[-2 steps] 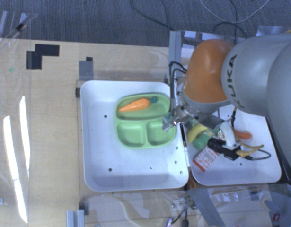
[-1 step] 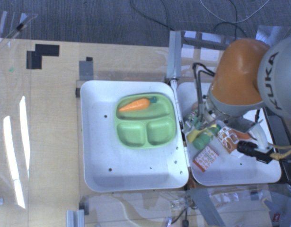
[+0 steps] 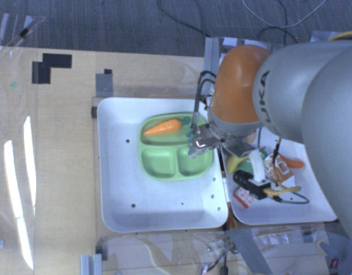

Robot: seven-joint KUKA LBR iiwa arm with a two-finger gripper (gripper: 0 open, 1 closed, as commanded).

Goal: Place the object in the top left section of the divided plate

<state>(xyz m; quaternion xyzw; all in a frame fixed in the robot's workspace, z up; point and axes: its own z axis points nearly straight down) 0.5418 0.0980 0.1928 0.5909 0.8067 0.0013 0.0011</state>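
The gripper (image 3: 197,144) hangs over the plate's (image 3: 164,168) right edge; whether its fingers are apart or together I cannot tell. The carrot (image 3: 162,127) lies toward ten o'clock from it, already in the plate's far section, long axis running roughly nine to three, tip toward three.

A green divided plate (image 3: 177,152) is sitting flat in the left white bin, its right rim lying under the gripper (image 3: 197,145). An orange carrot (image 3: 162,127) is lying lengthwise in the plate's long upper section, just left of the gripper.
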